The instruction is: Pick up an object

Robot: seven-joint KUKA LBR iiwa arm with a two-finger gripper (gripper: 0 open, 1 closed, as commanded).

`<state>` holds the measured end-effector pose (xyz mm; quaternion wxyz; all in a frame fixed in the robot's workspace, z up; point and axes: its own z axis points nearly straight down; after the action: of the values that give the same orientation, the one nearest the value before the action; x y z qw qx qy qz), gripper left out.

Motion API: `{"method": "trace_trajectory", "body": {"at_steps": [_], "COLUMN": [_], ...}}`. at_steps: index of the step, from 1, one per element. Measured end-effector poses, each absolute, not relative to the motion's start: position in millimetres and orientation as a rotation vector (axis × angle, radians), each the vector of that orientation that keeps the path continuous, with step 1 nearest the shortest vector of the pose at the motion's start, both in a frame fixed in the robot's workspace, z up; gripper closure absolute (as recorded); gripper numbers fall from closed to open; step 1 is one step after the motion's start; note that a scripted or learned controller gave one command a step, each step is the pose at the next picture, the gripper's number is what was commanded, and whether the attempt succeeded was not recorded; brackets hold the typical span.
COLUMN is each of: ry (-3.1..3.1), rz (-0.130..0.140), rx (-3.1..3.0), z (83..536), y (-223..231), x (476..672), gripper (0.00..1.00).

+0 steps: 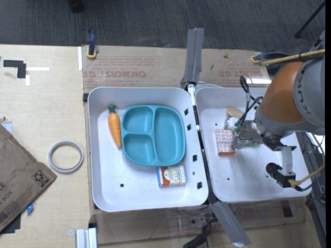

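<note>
We see the claw (237, 141) low in the right bin (248, 187), beside the box (224, 141), prob. lining up a grab; can't tell its state.

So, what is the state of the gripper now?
Gripper: cannot be told; it sits low in the right bin, beside a small red-and-white box.

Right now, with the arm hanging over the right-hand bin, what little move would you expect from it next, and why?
Probably a short drop straight down onto the small red-and-white box. The gripper sits at that box's right edge in the right bin, and nothing can be seen held in it. That box is the nearest thing to grab, though the gripper's height above it is hard to judge.
</note>
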<state>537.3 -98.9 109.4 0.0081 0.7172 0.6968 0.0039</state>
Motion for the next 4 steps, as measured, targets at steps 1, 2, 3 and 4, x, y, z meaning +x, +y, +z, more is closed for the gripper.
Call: {"method": "trace_trajectory", "body": {"at_steps": [1,2,3,4], "ry": [2.178,2.130,2.130,2.190], "rz": [0.012,0.010,0.010,-0.003], "rx": [2.242,2.293,2.289,2.250], "z": [109.4,98.8,108.5,235.2], "y": [-98.7,-95.1,-95.9,-36.4], "x": [537.3,580.4,580.9,642.7], "gripper": [0.00,0.00,1.00,1.00]}}
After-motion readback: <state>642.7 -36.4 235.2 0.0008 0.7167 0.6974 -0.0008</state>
